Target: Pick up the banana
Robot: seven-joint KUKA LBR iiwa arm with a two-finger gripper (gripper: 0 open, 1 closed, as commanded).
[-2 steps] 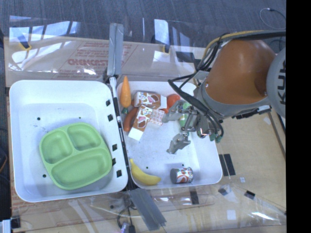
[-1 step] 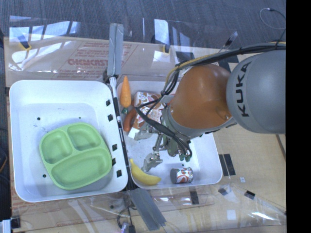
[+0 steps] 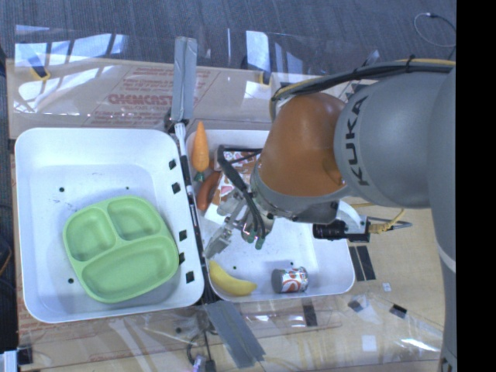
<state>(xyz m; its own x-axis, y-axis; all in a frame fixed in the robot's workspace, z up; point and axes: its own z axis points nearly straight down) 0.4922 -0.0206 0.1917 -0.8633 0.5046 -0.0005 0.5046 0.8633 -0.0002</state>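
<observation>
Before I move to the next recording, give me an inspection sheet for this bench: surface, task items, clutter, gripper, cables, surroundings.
Surface: two shallow white plastic bins side by side, left bin, right bin.
Task item: yellow curved banana lies at the right bin's near left corner, not held.
Clutter: green three-compartment plastic tray in the left bin; orange carrot, small red-and-white can on its side and a printed packet in the right bin.
Gripper: gripper hangs just above the banana; its opening cannot be judged.
Cables: black cable runs along the arm.
Surroundings: printed cardboard sheet behind the bins; grey carpet beyond.
</observation>
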